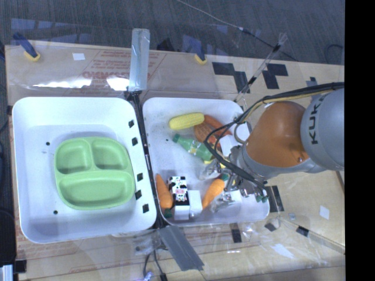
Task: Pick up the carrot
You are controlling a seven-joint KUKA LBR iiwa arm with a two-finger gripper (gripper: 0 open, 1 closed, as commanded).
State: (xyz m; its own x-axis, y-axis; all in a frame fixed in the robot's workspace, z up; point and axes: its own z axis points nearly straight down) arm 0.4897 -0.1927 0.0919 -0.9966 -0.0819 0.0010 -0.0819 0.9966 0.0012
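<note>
Two orange, tapered pieces lie in the right bin [153, 111]. One carrot-like piece [212, 194] lies slanted near the bin's front wall, right against my gripper [224, 186]. The other orange piece [164, 192] rests along the bin's left wall, beside a small cow-patterned carton [179, 195]. My gripper is low in the front right part of the bin, under the orange wrist band [275, 139], touching or nearly touching the right-hand carrot.
A yellow corn cob [186, 120], a brown-orange food item [208, 129] and a green bottle [193, 146] lie further back in the right bin. The left bin [29, 116] holds a green divided plate [92, 171]. Cables loop above the wrist.
</note>
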